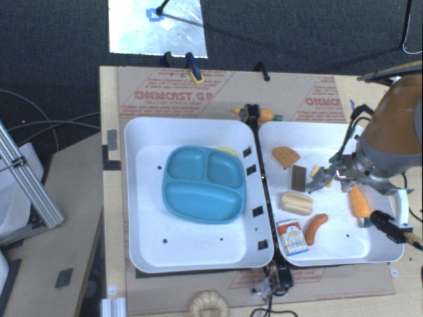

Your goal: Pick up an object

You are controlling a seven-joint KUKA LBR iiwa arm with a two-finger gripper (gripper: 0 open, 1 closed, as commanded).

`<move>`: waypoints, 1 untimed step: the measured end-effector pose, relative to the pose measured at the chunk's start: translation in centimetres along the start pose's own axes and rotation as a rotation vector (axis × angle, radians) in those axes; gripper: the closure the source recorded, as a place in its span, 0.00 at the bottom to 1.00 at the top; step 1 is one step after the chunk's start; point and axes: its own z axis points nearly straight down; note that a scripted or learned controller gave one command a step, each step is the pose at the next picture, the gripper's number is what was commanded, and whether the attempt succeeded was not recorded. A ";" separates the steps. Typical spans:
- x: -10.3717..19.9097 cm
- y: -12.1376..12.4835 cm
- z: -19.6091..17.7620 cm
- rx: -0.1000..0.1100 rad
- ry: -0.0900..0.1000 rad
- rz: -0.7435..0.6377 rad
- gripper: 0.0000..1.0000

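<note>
The right bin (344, 136) holds several toy foods: a tan bread slice (285, 156), a brown chocolate bar (299, 177), a pale bun (297, 203), a red sausage (316, 228), a red and white carton (291, 236) and an orange carrot (359, 202). My gripper (322, 178) is low over the middle of this bin, just right of the chocolate bar and above the bun. A small yellowish piece (316, 172) lies right at its tip. The carrot lies under the wrist. I see nothing lifted.
In the left bin (149, 243) sits a blue divided plate (203, 182), with a yellow item (227, 151) peeking out behind it. Black clips (258, 210) line the shared wall between the bins. The arm's grey and orange body (396, 127) overhangs the right bin's right side.
</note>
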 end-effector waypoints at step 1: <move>0.9 0.6 5.3 0.000 0.000 0.000 0.00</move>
